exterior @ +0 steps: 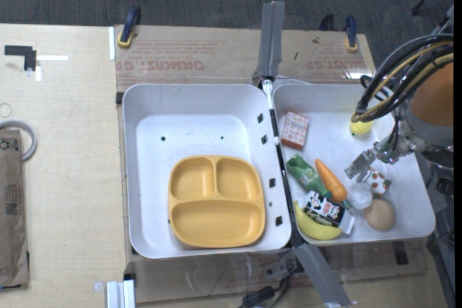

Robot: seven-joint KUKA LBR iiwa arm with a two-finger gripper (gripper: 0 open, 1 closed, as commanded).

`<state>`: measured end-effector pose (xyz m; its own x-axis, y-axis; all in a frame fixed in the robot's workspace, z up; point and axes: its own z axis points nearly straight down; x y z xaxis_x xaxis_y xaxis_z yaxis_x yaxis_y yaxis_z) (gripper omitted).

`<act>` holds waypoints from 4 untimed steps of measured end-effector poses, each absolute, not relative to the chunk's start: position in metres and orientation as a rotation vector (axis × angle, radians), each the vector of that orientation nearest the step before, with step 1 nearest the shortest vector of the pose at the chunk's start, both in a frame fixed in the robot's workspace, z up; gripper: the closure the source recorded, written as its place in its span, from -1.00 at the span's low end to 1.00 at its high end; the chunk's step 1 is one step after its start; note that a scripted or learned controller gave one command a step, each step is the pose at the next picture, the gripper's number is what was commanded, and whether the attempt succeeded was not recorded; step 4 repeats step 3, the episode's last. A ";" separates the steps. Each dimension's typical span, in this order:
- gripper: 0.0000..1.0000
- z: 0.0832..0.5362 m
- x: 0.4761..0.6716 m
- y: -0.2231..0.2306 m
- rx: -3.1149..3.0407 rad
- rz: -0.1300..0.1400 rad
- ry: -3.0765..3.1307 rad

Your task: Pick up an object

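White right bin [317, 94] crowded; end effector [364, 168] inside.

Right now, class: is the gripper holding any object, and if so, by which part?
Nothing is held. The gripper hangs over the right bin with nothing between its fingers, above a small white-and-red object by the carrot.

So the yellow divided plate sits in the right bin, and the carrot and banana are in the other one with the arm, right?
Not quite. The camera view shows the yellow divided plate in the left bin. The carrot and banana do lie in the other bin, the right bin, where the gripper reaches in.
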<state>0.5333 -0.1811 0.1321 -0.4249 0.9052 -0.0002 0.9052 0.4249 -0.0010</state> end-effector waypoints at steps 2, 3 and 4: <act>1.00 0.100 0.523 -0.111 -1.529 0.001 -2.746; 1.00 0.241 0.579 -0.081 -1.638 0.002 -2.683; 1.00 0.241 0.579 -0.081 -1.638 0.002 -2.683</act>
